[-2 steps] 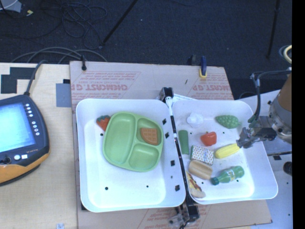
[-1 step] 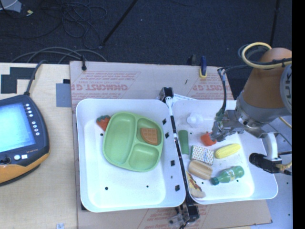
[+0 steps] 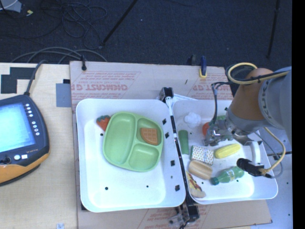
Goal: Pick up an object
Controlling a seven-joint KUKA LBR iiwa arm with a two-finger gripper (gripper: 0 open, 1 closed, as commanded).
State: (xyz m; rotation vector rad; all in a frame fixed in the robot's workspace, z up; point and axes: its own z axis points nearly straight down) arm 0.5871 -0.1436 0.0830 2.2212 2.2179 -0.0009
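**Pincer down in the right bin, hard to read**

The arm (image 3: 259,99) came in over the right bin (image 3: 267,192), and its pincer (image 3: 213,136) sat low among the toys there, just left of the yellow corn (image 3: 227,150). Honestly couldn't tell if it was spread or pinched on anything; the wrist and cables covered too much. A red object (image 3: 205,128) peeked out right beside the pincer, mostly hidden. Below the corn lay a green bottle (image 3: 228,175), with a hot dog bun (image 3: 200,169) to the corn's lower left and a checkered packet (image 3: 202,154) just left of it. Far left of the corn, the other bin (image 3: 95,194) held a green divided plate (image 3: 133,141) with a waffle (image 3: 149,136) in one compartment. A strawberry (image 3: 103,122) was half tucked behind the plate's edge.
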